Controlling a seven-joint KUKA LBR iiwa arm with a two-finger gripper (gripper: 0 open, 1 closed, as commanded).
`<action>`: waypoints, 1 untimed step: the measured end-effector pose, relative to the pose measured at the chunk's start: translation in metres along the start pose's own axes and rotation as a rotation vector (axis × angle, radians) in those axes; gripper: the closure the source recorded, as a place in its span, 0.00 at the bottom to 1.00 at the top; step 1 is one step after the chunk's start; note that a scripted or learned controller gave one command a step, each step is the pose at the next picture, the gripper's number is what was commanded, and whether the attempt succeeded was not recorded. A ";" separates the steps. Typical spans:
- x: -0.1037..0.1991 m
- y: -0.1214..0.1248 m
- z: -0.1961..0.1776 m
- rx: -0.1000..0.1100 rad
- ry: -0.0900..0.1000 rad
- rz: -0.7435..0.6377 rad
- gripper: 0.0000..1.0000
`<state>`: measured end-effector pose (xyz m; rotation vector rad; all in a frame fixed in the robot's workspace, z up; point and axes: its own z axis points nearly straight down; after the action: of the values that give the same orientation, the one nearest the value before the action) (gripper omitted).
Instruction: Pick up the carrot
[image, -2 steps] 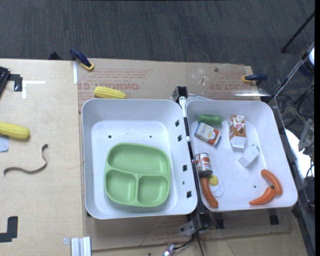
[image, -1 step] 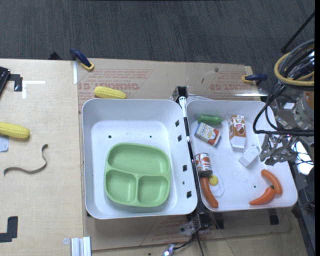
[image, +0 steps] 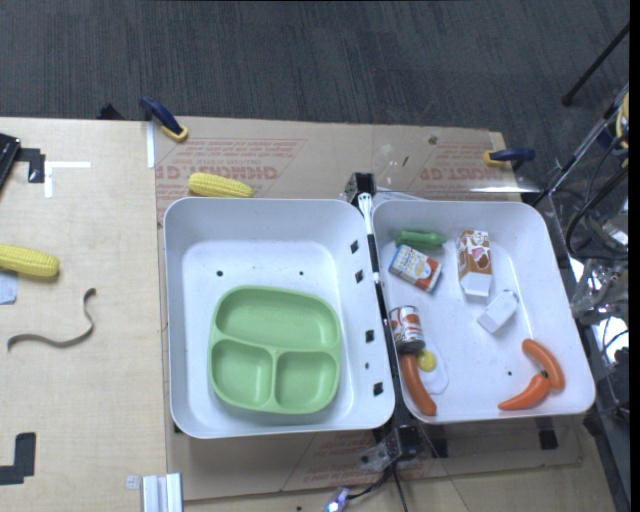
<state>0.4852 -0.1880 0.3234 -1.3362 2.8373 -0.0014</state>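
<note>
The bench (image: 80, 420) carried two white bins side by side on a sheet of cardboard (image: 300, 160). The left bin (image: 190, 300) held a green divided plate (image: 275, 350) near its front. The right bin (image: 560, 300) held the smaller things. A tall carton (image: 474, 264) and a small carton (image: 415, 266) lay near its far edge, with a green vegetable (image: 420, 239) just beyond the small carton. A curved orange piece (image: 535, 380) lay in the front right corner. The carrot (image: 418, 388) lay against the bin's left wall at the front left corner, its top end touching a can (image: 406, 328), and a small yellow piece (image: 428, 361) lay just beside it. A white block (image: 497, 312) sat near the middle. One corn cob (image: 220, 185) lay on the cardboard beyond the left bin, and another (image: 28, 261) lay at the bench's left edge. I could not tell how my jaws stood.
</note>
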 end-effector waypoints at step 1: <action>0.025 -0.022 -0.016 -0.001 0.000 -0.161 1.00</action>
<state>0.4863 -0.2216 0.3391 -1.5604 2.7205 -0.0010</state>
